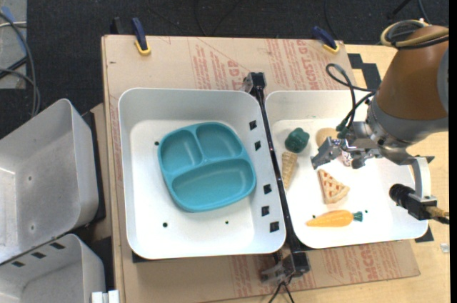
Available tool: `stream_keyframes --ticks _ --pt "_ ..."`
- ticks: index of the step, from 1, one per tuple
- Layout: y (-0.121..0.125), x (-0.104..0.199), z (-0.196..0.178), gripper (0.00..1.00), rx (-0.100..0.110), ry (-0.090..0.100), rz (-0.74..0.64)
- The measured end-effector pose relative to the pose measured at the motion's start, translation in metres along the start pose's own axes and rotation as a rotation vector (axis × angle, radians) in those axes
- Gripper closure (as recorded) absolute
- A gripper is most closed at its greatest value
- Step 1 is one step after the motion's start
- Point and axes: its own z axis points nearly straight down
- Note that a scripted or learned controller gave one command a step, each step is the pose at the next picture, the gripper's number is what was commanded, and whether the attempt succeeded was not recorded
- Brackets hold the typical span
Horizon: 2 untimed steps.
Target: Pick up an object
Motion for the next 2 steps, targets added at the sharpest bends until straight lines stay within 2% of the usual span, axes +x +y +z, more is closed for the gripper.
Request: stream_keyframes --ticks 1,2 --pt "0.002 0.0 -0.003 0.0 -0.007 -0.001 -0.001" --pt "0.004 -0.002 0.041 0.0 -0.003 -0.001 0.002"
